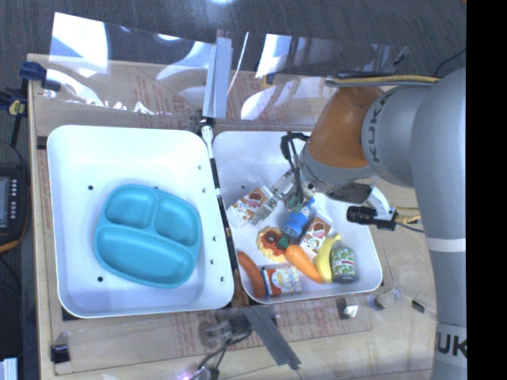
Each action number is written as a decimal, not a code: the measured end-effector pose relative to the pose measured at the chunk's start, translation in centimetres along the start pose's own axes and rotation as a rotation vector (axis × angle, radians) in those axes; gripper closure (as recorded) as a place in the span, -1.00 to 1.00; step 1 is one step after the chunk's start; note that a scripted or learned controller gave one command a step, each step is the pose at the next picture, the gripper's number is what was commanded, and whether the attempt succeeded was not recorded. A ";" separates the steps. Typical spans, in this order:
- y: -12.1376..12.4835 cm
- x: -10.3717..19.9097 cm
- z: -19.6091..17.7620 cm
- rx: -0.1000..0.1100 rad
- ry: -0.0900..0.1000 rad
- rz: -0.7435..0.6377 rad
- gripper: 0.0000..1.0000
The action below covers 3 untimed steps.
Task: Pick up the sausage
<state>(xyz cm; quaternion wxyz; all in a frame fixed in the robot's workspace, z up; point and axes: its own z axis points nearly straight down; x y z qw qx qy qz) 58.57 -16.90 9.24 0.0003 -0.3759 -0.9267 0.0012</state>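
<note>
Claw (291,197) low over right bin's (238,153) clutter

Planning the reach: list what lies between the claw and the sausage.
In the camera view, a snack packet and bare bin floor lie between the claw and the sausage.

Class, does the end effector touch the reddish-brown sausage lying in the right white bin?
Apart. The camera view shows the end effector above the bin's middle, while the reddish-brown sausage lies near the right white bin's front left corner, with food packets between them.
</note>
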 end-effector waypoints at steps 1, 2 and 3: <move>-0.6 -0.6 -1.2 0.007 -0.012 0.004 1.00; -0.3 -0.4 -1.2 0.005 -0.009 0.000 -1.00; 3.4 -4.8 0.0 -0.003 -0.001 -0.087 -1.00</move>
